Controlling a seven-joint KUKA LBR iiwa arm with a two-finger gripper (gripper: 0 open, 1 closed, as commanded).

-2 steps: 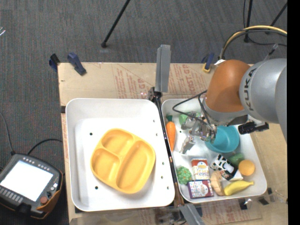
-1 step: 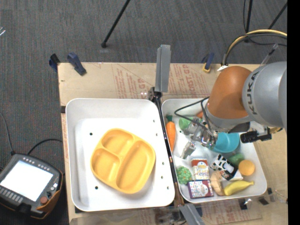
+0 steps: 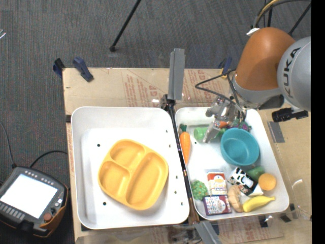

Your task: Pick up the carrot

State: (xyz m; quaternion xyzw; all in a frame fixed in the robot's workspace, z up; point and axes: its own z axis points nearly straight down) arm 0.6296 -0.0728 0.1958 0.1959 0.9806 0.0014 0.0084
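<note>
above the far part of the right bin (image 3: 271, 151), the grey arm (image 3: 299, 72) with its orange band reaches in from the right and bends down toward the bench. its gripper (image 3: 222, 120) hangs low over the bin's far left area, just beside the far rim of a teal bowl (image 3: 239, 146); whether it is spread or pressed together cannot be told, and nothing can be seen pinched in it.

the carrot (image 3: 185, 144) lies against the left wall of the right bin, its green top pointing far, to the left of the gripper and apart from it. nearer in the same bin sit a broccoli piece (image 3: 199, 189), small cartons (image 3: 217, 183), a banana (image 3: 258, 203) and an orange (image 3: 267, 182).

the left bin (image 3: 86, 121) holds a yellow divided plate (image 3: 133, 173). both bins rest on a brown board (image 3: 127, 88) over dark grey carpet (image 3: 61, 24). a tablet-like controller (image 3: 30, 197) lies on the floor at near left.
</note>
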